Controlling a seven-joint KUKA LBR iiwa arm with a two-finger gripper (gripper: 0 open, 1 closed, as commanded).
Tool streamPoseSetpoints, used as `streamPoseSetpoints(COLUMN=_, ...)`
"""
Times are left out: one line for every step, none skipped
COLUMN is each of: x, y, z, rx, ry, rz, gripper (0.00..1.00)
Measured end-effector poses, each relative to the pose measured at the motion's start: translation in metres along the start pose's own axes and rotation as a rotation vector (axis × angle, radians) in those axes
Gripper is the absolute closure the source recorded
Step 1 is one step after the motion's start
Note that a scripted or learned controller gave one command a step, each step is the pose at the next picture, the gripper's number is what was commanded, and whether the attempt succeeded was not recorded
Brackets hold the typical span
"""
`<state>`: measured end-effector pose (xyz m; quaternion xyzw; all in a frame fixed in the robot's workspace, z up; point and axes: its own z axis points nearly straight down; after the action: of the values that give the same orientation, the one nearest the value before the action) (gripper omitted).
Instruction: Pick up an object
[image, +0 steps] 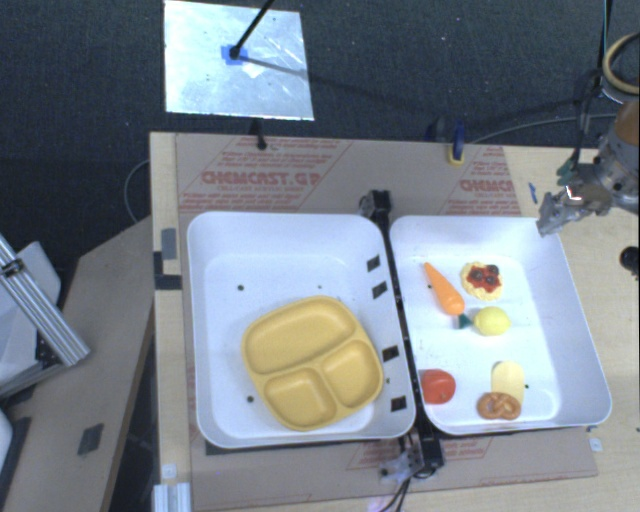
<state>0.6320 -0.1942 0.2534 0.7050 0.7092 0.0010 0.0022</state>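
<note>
Desk (300, 165) w/ 2 shallow white bins side by side: left bin (215, 300), right bin (570, 330).

Left bin contents, count 1: yellow divided tray (312, 362), 3 compartments, lying flat, toward the bin's 6 o'clock side.

Right bin contents, count 6, all toy food:
- 1 carrot (443, 288), orange, lying at a slant, approx 10 o'clock of bin centre.
- 1 small tart (482, 280) w/ red and dark topping, approx 12 o'clock, just beside the carrot, at its 3 o'clock.
- 1 lemon (491, 321), yellow, near bin centre, at 6 o'clock of the tart.
- 1 tomato (437, 386), red, approx 7 o'clock, near the bin's left wall.
- 1 pale yellow slice (508, 378), approx 5 o'clock.
- 1 pretzel (499, 405), brown, touching the slice's lower end, at its 6 o'clock.

Arm: claw (556, 215) sits at the right bin's 1 o'clock corner, over the rim, well apart from all 6 items. Nothing seen between its fingers. Released vs clenched: cannot tell, too small and blurred.

Other: 1 silver sheet (238, 62) on dark floor at 12 o'clock of the desk.
</note>
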Motion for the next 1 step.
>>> streamPoseSetpoints(x=0.0633, y=0.0055, z=0.0081, rx=0.004, ry=0.003, rz=-0.005, gripper=1.00)
